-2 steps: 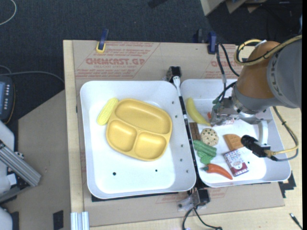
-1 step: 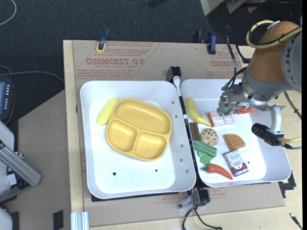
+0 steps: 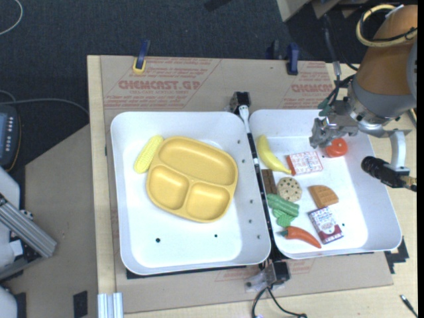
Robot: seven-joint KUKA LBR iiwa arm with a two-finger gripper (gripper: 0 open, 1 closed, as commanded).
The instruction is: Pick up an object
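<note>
Currently the gripper point(image 3: 322, 135) hangs low in the right bin point(image 3: 381, 227), at its far end, just beside a red tomato point(image 3: 336, 148); finger state cannot be told. Likely lining up on the tomato. Nearer than the tomato lie a card point(image 3: 305, 162), banana point(image 3: 271, 155), cookie point(image 3: 289, 189), bread point(image 3: 323, 195), carrot point(image 3: 303, 236). Well left of it, a yellow tray point(image 3: 192, 178) and corn point(image 3: 148, 154) sit in the left bin point(image 3: 132, 244).
</note>
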